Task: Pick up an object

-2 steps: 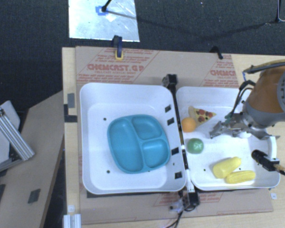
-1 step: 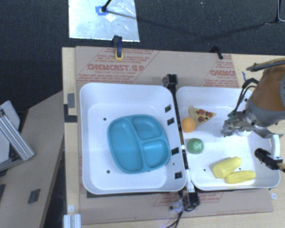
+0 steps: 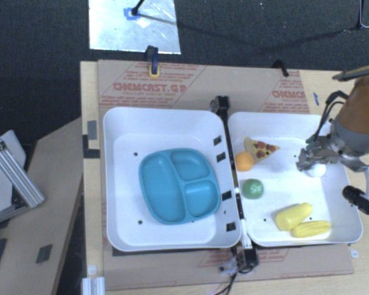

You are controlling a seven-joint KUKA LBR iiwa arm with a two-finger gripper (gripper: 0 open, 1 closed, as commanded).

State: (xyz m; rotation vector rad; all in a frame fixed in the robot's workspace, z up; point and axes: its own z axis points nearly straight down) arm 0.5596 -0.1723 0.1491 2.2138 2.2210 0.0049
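Your claw (image 3: 310, 160) hovers over the right bin (image 3: 283, 123), right of the pizza slice (image 3: 261, 147); its opening can't be told. The orange ball (image 3: 245, 161) beside that slice may roll away if you descend off-centre.

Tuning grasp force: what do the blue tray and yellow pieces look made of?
Blue tray: looks like moulded plastic, matte to satin, uniform colour, rounded compartments. Yellow pieces: probably smooth plastic toy food, soft highlights; hard or foam, can't tell.
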